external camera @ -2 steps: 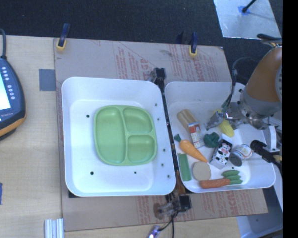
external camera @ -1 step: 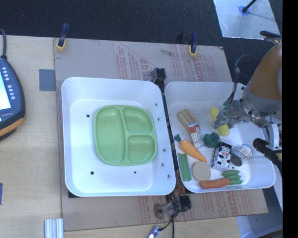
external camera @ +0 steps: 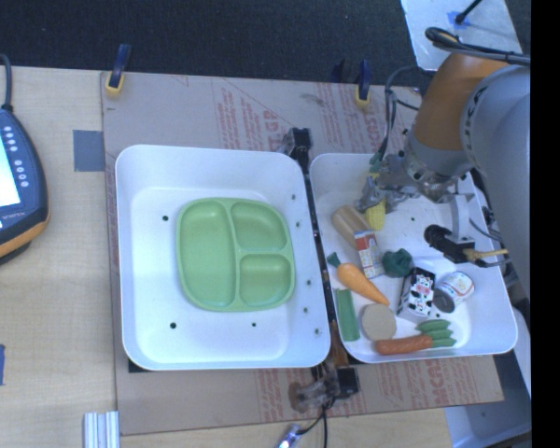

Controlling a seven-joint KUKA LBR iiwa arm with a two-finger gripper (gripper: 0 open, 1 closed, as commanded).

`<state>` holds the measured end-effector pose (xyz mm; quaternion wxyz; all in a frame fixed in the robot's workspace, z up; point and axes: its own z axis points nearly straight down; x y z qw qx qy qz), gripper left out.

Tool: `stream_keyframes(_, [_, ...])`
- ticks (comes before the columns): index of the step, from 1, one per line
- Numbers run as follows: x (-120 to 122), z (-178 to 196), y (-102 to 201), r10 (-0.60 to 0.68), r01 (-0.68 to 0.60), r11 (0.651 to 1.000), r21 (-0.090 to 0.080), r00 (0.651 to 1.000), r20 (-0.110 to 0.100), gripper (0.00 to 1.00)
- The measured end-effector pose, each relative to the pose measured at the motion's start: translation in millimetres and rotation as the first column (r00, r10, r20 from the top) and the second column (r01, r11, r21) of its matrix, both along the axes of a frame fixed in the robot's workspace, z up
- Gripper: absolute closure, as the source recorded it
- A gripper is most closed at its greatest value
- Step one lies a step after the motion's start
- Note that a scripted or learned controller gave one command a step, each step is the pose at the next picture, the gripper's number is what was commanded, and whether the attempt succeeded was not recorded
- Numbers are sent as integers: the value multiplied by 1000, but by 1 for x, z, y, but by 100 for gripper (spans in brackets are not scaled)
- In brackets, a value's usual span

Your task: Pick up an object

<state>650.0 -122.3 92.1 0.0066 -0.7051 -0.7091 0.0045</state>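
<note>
Nearest the camera, a sausage (external camera: 402, 345) lies at the right bin's (external camera: 497, 342) front rim. At this bin's far end the gripper (external camera: 378, 194) hangs over a yellow object (external camera: 375, 216); finger state cannot be told. Step: approach. Next: descend, close, lift.

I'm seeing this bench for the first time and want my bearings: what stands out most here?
A pale green divided plastic plate sits alone in the left white bin. The right white bin is crowded with small toy foods, among them an orange carrot, and the grey arm's gripper reaches down at its far end.
</note>
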Motion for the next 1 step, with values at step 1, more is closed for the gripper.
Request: stream_keyframes(1, [-30, 101, 62, -1, 1, 1000, -2, 1000, 13, 100])
